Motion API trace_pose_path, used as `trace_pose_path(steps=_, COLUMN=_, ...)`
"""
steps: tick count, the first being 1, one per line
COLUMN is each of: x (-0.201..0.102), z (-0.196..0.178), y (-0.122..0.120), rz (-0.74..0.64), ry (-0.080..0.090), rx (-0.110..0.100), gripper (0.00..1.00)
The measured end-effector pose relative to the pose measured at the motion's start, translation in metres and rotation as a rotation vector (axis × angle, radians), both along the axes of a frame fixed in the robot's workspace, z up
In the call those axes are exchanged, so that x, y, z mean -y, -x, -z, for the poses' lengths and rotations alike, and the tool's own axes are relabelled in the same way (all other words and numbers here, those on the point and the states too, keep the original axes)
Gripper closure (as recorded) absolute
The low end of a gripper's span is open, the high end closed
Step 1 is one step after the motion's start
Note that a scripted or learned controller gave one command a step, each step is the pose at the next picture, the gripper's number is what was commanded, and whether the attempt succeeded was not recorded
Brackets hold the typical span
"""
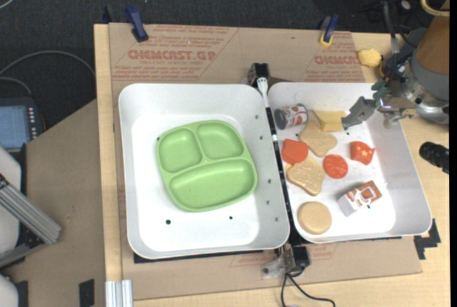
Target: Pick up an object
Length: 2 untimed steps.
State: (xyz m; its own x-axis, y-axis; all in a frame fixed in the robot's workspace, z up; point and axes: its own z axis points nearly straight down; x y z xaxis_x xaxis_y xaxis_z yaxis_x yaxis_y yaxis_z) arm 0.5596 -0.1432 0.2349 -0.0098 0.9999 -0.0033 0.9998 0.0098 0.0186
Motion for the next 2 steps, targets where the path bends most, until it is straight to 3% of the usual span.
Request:
trace_pose_path(steps=1, x=0.034, z=0.134, y=0.004, rz=0.009, ry=0.001, rx=-0.005, gripper=0.00)
trace_pose_path(steps=2, x=0.037, z=0.124, y=0.003, rz=0.010, ry=0.008, rx=-0.001, gripper=1.00)
